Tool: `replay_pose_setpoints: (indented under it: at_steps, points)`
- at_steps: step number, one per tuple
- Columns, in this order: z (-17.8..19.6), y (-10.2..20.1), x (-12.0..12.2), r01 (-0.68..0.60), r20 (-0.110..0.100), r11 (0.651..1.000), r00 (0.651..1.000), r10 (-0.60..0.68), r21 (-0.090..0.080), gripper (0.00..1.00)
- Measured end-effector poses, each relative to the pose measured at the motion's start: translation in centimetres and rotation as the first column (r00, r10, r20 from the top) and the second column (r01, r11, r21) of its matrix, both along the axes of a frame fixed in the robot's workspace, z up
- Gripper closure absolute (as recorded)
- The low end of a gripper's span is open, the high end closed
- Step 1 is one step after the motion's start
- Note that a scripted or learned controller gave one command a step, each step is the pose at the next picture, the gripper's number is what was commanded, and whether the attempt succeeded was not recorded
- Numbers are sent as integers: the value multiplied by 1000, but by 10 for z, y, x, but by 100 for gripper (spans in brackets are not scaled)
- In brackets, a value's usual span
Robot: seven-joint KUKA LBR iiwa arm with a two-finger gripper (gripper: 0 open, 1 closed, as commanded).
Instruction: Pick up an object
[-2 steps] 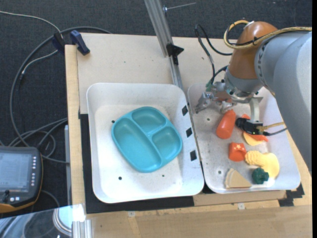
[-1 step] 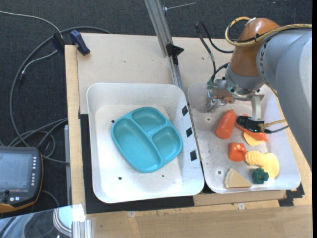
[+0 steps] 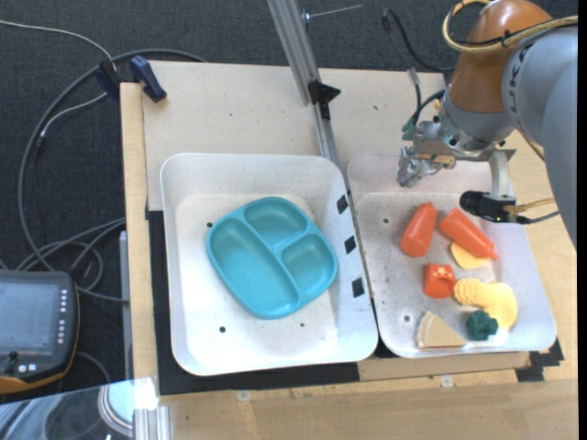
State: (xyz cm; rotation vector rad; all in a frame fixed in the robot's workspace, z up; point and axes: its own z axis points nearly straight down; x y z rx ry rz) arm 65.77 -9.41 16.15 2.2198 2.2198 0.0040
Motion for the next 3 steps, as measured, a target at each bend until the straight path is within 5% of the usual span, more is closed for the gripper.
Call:
replay_pose_setpoints:
  at_steps: [2,3]
  points:
    - [85,-3,3,-3,1,1000,1000,3,0,100]
    - [86,48,9,-6,-2,1000,1000,6,1,100]
